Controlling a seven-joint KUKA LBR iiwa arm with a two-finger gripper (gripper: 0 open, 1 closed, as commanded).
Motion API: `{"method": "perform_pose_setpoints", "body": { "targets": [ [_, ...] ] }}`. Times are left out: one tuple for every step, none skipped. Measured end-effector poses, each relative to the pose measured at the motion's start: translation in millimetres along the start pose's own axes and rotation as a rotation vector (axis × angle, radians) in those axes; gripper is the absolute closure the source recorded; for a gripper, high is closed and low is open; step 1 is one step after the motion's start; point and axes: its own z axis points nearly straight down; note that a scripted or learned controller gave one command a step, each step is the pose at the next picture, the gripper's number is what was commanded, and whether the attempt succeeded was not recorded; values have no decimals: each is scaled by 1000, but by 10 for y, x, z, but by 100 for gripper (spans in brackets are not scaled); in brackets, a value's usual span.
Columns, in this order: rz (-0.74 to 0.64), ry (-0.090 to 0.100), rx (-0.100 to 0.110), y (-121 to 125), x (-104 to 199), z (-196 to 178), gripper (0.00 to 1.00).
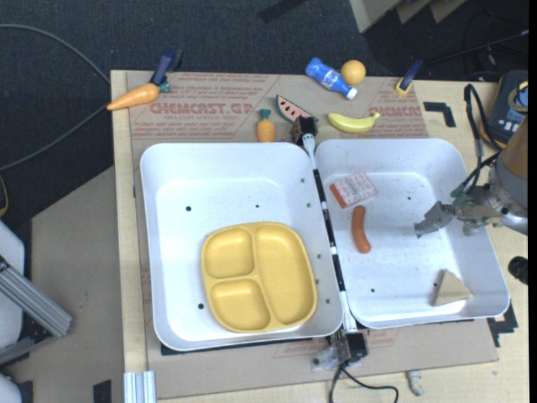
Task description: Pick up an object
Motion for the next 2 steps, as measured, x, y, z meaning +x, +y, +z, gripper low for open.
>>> {"method": "perform_pose_setpoints", "body": {
  "targets": [
    [-1,2,2,22,591,600,0],
    [-1,1,2,281,843,1027,0]
  ]
}}
